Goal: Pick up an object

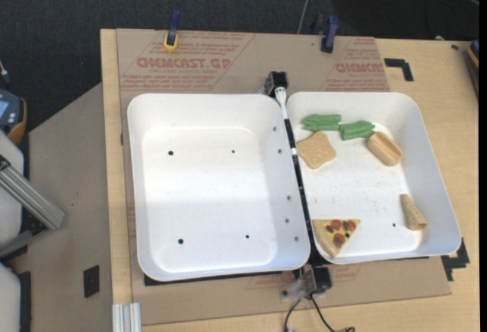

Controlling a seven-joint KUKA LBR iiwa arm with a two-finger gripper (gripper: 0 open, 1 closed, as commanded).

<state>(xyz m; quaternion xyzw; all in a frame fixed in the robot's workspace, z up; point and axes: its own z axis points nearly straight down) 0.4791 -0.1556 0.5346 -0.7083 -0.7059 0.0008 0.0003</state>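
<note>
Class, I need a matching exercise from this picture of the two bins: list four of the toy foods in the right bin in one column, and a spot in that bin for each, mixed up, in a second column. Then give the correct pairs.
Things:
1. pizza slice
2. toast slice
3. green pieces
4. cone

Places:
A. far end of the right bin
B. near corner beside the divider
C. near the bin's right wall
D. by the divider, just below the green pieces

Pairs: 1-B, 2-D, 3-A, 4-C
</note>
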